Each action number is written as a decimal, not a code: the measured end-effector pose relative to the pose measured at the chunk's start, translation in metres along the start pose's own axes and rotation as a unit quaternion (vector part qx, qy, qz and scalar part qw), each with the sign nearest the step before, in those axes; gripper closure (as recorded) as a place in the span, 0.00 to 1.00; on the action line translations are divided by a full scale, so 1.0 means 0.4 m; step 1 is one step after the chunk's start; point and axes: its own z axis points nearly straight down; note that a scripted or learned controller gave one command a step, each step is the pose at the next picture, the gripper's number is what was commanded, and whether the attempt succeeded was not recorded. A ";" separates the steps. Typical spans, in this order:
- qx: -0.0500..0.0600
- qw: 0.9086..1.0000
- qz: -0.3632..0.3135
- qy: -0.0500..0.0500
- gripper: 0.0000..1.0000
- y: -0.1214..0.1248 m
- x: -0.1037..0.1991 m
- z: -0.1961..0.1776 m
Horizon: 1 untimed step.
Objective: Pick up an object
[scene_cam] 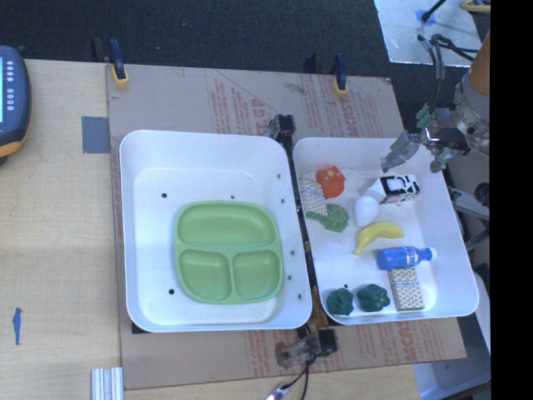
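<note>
The right bin (454, 223) holds several small items: a red piece (331, 182), a green leafy toy (334, 217), a white egg (366, 210), a yellow banana (379, 235), a blue bottle (404, 257), a checkered box (406, 289), two dark green pieces (340, 301) (372, 297) and a black-and-white toy (400, 187). My gripper (418, 154) hovers over the bin's far right corner, just beyond the black-and-white toy. It is open, with nothing between its fingers.
The left bin (141, 223) holds a green three-compartment tray (227, 251). A patterned packet (312, 197) lies by the right bin's left wall. Clamps (119, 67) (339, 72) pin the cardboard at the back. A blue-grey device (12, 94) sits at the far left.
</note>
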 end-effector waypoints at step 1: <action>0.004 1.000 -0.001 0.001 0.00 -0.086 0.063 0.415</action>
